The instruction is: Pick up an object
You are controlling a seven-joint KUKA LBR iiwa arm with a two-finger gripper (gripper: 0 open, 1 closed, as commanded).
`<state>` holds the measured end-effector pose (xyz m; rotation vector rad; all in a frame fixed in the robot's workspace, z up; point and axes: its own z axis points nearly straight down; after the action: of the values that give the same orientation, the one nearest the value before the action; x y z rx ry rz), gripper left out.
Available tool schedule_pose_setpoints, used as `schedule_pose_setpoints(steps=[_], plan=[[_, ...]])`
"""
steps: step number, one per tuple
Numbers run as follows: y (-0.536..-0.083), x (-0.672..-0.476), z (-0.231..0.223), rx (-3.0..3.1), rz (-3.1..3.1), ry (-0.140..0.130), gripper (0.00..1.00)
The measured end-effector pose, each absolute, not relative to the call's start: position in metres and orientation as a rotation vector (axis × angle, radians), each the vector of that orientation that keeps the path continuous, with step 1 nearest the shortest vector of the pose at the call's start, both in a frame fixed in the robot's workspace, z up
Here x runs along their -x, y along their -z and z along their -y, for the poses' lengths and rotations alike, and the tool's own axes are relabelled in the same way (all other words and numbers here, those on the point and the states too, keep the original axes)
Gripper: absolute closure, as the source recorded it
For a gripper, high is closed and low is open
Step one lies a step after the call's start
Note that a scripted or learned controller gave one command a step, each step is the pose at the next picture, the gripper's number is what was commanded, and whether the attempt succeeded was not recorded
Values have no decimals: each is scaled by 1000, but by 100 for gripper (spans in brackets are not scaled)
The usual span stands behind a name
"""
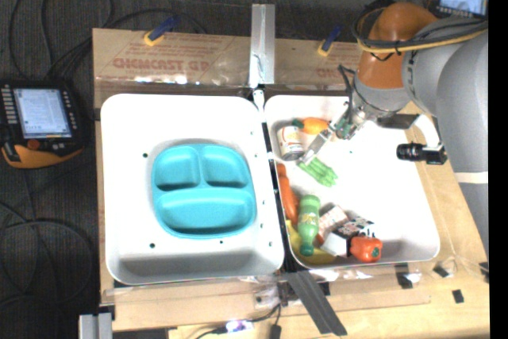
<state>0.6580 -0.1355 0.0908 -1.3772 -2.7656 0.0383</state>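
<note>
- Left bin (127, 123): occupies the centre-left of the frame. It contains one turquoise compartment tray (205, 190) with three sections, lying flat near the bin's middle.
- Right bin (397, 202): occupies the centre-right of the frame, touching the left bin along a shared edge. Its contents crowd the left wall and lower left corner; the right half is bare white floor.
- Contents, upper left of the right bin: a small can (290, 140) with an orange item (315, 124) just beside it, and a light green object (319, 170) below them.
- Contents, along the left wall: an orange carrot-shaped item (287, 194) and a green bottle (309, 219).
- Contents, lower left corner: a yellow item (308, 253), a dark box with white markings (343, 222) and a red-orange tomato-like item (366, 248).
- Gripper (313, 150): reaches in from the upper right, tip directly over the light green object, beside the can. Whether its fingers are spread or closed cannot be told, nor whether anything sits between them.
</note>
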Motion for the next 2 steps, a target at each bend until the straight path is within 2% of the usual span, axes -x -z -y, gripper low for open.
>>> schedule_pose_setpoints(steps=[1,2], plan=[[-94,-560,106,1275,2888,8,0],[-184,-589,89,1302,2861,1,0]])
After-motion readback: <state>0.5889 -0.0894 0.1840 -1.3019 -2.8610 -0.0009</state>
